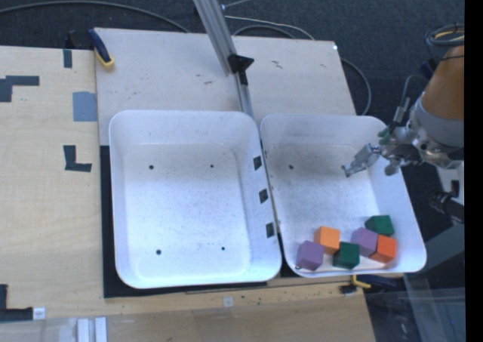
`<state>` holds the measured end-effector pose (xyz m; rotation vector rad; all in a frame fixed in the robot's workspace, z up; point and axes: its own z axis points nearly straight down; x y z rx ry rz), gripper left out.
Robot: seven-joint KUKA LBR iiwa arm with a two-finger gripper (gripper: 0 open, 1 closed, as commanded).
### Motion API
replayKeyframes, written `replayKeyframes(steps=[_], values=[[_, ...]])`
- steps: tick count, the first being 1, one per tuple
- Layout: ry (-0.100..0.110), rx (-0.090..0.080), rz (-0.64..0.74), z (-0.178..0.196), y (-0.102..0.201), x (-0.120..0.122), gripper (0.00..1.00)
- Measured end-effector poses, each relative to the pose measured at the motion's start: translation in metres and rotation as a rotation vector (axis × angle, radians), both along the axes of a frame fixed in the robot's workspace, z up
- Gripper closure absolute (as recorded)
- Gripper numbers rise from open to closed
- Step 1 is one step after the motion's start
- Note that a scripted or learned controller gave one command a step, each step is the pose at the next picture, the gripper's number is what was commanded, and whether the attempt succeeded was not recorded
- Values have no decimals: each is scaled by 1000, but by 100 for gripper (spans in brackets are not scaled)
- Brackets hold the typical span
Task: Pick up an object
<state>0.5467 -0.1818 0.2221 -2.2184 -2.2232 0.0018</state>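
Several small blocks lie clustered in the near right corner of the right bin (302, 137): an orange block (327, 238), a purple block (309, 254), a green block (347, 255), a second purple block (364, 240), a second green block (379, 224) and a second orange block (386, 248). My gripper (372, 167) hangs over the right bin's far right part, well above and behind the blocks. It is open, with nothing between its fingers (353, 167).
The left bin (121, 182) stands beside the right one. A slanted metal rail (215, 20) reaches down to the gap between the bins. A yellow-handled tool (102, 50) lies at the back left of the bench.
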Motion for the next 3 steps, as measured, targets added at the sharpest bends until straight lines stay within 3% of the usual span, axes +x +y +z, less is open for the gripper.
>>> replayKeyframes(steps=[1,2,3], values=[[-8,-3,-2,69,-12,-1,0],[-3,1,1,109,28,-60,0],[0,0,2,116,27,-58,100]])
